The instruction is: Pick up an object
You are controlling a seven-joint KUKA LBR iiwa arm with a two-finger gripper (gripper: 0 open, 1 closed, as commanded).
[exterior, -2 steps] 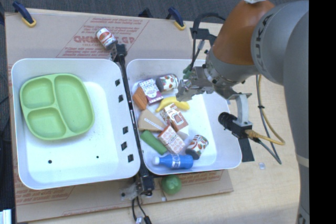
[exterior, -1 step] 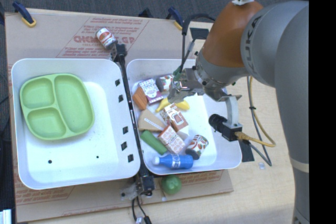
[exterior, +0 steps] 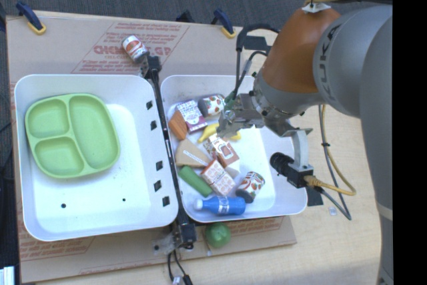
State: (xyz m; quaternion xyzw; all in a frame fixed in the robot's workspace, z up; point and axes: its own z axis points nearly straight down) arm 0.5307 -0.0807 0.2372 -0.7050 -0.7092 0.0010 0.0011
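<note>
My gripper (exterior: 229, 122) hangs low over the right bin (exterior: 283, 200), just above the pile of toy groceries near its middle. Right beneath it lie a yellow banana-like piece (exterior: 212, 131) and a small red-and-white carton (exterior: 225, 151). Around them sit a purple-labelled packet (exterior: 188, 111), a red can (exterior: 212, 103), an orange block (exterior: 177, 126), a tan wedge (exterior: 191, 155), a green cucumber (exterior: 194, 179), a blue bottle (exterior: 222, 205) and a red-and-white can (exterior: 252, 181). Nothing shows between the fingers.
The left bin (exterior: 93, 210) holds a green divided plate (exterior: 71, 134). A small can (exterior: 134, 48) lies on the cardboard behind the bins, and a green ball (exterior: 217, 234) sits in front of them. The arm's bulky body (exterior: 313, 57) overhangs the right bin's far right side.
</note>
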